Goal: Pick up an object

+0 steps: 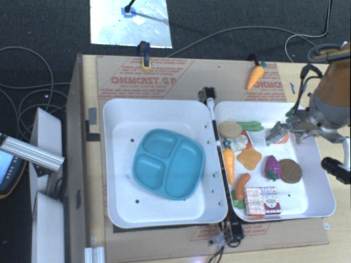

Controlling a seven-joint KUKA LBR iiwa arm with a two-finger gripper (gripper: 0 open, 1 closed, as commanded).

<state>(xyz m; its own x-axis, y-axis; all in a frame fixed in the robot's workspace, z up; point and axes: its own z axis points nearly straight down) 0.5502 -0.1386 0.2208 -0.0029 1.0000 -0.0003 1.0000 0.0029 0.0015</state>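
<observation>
Right bin: toy food. Purple eggplant, centre-right beside brown patty; likely light, stiff, smooth — grip across middle. Gripper hovers above red item; jaws' state unclear.

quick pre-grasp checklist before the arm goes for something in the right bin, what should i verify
1. Pincer over the right bin: ok, it sits above the bin's upper middle.
2. Pincer free of load: cannot tell, an orange-red item lies right under it and contact is unclear.
3. Targets within the bin: ok, purple eggplant, brown patty and orange cracker lie just below the pincer.
4. Spacing of targets: not ok, eggplant and patty touch, and the carrot hugs the divider wall.
5. Box near the front rim: ok, lying flat.
6. Left bin with blue plate: ok, apart from the arm.
</observation>
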